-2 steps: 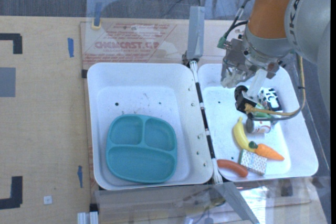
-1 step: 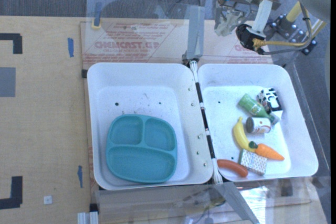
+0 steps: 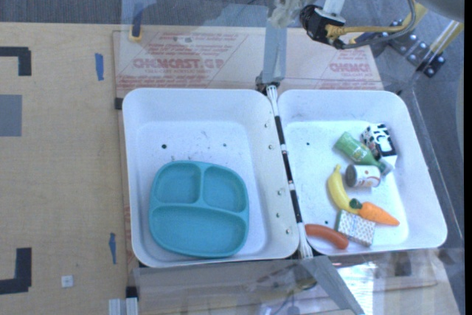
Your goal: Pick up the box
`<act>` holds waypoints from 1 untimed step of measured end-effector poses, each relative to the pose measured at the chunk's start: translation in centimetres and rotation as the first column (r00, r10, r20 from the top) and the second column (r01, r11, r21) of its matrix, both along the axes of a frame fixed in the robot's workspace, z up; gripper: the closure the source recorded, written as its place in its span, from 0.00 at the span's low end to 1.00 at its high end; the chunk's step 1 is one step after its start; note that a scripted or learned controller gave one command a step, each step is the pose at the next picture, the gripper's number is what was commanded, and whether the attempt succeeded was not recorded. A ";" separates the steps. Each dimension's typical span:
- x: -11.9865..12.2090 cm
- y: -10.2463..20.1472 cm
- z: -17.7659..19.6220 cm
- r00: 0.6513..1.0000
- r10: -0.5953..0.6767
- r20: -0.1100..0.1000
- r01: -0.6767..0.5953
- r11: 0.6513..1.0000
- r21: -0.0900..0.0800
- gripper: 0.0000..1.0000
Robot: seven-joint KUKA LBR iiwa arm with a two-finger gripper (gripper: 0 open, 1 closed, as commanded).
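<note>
A pale wooden counter [image 3: 59, 158] carries two white bins over grey floor. The box [image 3: 356, 228] — small, speckled, flat — lies near the right bin's [image 3: 420, 158] front edge. Whether the hand [image 3: 284, 0] is spread, I cannot tell.

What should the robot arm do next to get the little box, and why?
Probably swing toward the right bin and come down over the box. The gripper hangs high beyond the bins, far from the box, which lies between the carrot and the sausage.

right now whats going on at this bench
The arm's tool hangs above the far edge of the bench, away from both bins, with nothing visibly held. The box lies untouched near the front of the right bin, beside a carrot, a banana and other toys. A teal plate sits in the left bin.
</note>
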State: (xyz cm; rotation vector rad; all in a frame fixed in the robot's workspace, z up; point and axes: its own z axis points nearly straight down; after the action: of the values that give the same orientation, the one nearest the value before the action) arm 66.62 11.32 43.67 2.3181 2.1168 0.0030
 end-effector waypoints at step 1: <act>-2.2 -0.7 0.0 1.000 0.027 -0.003 -0.027 1.000 0.000 1.00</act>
State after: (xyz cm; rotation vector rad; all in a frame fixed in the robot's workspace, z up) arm 64.39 10.64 43.62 2.2902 2.1498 -0.0011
